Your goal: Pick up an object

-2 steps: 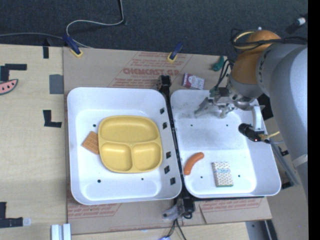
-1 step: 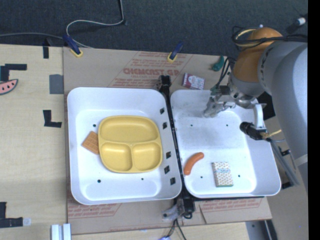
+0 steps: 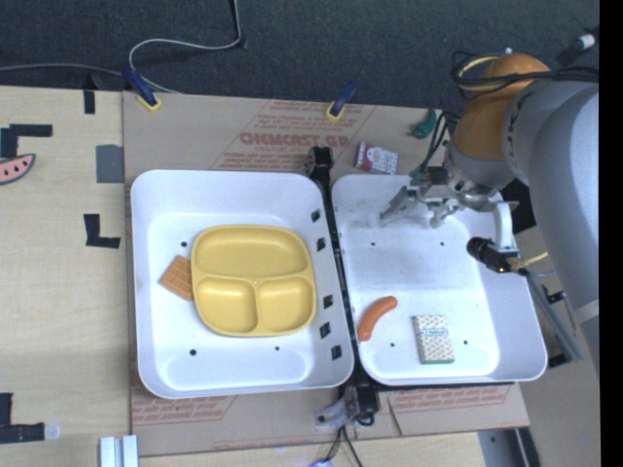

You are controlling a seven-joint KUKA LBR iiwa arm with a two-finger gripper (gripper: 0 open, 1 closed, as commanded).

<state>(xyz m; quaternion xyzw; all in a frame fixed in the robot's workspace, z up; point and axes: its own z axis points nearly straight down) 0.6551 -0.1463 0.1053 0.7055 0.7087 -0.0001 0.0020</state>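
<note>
Over the right bin's (image 3: 506, 358) far end, fingers (image 3: 394, 206) spread apart, pinching nothing; sausage (image 3: 377, 317) lies nearer

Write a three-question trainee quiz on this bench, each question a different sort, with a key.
1. True or false: the orange sausage lies in the left bin.
2. Which thing lies nearest the right bin's front edge? A) yellow divided plate B) small card box C) end effector
3. Fill in: a tan cracker pokes out from under the plate's ____ edge.

Key: 1 false; 2 B; 3 left.
</note>
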